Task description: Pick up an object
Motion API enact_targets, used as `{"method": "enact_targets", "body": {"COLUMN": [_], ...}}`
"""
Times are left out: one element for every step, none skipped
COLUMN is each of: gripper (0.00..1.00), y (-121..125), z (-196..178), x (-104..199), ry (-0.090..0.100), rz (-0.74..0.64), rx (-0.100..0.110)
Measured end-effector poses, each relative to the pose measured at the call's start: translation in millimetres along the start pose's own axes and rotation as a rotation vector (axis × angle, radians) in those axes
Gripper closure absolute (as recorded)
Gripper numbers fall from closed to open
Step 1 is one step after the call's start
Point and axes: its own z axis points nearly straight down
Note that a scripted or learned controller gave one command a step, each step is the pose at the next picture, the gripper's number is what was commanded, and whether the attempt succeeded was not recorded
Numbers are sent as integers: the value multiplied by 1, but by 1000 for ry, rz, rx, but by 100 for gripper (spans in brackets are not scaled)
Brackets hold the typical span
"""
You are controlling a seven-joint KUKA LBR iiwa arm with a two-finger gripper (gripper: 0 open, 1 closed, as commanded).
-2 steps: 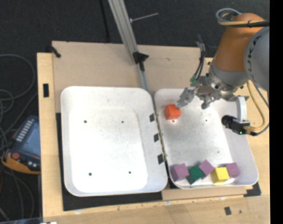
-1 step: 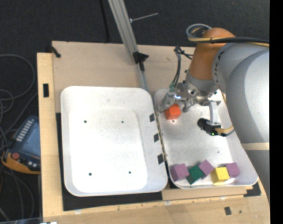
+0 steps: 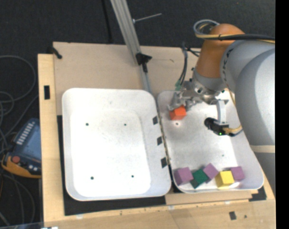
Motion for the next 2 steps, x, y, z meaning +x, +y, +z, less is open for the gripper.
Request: {"method": "enact_targets", "body": {"gripper": [100,100], "y": [-50,-53], "z": [-75,-70], "x": [71,120], "ry": [5,6], "rz": [-3,-2], "rx": [-2,4]}}
